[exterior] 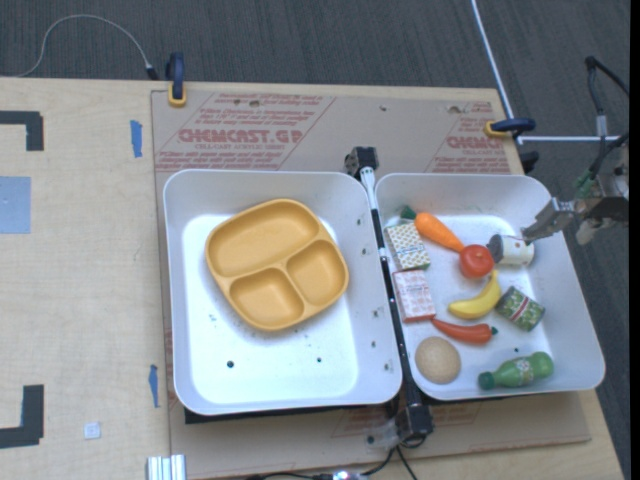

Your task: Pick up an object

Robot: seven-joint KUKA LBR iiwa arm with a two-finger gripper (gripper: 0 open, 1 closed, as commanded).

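Observation:
The right bin (570,298) holds several toy foods: a carrot (438,230), a tomato (477,260), a small white cylinder (516,251), a banana (478,298), a green can (520,308), a red chili (463,330), a round bun (437,359), a green bottle (517,370) and two small patterned cartons (407,245) (413,293). My gripper (548,225) hangs over the bin's upper right rim, just right of the white cylinder. Nothing shows in its grasp.
The left bin (190,348) carries a yellow divided plate (277,263). Both bins sit on a cardboard sheet (250,133) held by clamps (176,76) (508,126). A metal bracket (362,160) stands between the bins at the back. Cables (600,78) hang at the right.

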